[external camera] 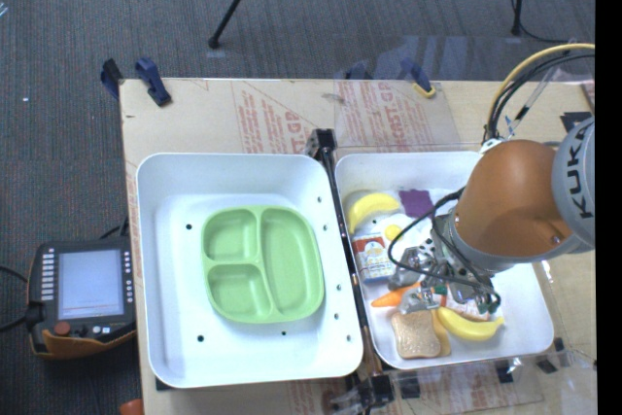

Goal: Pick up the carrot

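Arm over bin, fingers touching carrot

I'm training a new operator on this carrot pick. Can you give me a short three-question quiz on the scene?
1. True or false: the green tray lies in the left bin.
2. The carrot lies in which bin? A) left B) right
3. Fill in: the toast slice lies beside a yellow ____.

Key: 1 true; 2 B, in the right bin, next to the tool; 3 banana.

Two bananas, one carrot
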`<state>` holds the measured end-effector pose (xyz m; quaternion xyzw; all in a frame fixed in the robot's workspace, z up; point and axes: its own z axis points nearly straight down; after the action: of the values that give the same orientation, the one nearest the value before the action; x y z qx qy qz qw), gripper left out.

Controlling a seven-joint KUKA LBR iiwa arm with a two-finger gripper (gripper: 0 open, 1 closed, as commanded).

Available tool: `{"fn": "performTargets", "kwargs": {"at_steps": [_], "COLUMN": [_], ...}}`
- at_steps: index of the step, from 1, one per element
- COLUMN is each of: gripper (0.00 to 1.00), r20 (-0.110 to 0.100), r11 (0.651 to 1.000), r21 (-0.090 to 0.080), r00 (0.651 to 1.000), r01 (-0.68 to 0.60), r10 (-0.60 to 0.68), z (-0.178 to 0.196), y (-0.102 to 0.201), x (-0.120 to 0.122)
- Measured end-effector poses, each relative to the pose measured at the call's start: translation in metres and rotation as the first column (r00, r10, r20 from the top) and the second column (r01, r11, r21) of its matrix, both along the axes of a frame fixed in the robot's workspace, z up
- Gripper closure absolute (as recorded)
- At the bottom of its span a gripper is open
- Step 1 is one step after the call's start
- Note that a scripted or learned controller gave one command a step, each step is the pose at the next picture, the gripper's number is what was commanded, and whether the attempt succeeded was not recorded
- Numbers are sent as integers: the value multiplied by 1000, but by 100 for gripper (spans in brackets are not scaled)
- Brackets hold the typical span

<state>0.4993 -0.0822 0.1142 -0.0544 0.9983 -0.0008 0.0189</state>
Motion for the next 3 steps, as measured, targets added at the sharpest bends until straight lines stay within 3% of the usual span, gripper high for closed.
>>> {"fn": "performTargets", "kwargs": {"at_steps": [3], "gripper": [100], "r20": [7], "r11": [1000], "r21": [0], "r00": [1000], "r01": [-21], "r10": [21], "z": [27], "y": [5], "x": [4]}}
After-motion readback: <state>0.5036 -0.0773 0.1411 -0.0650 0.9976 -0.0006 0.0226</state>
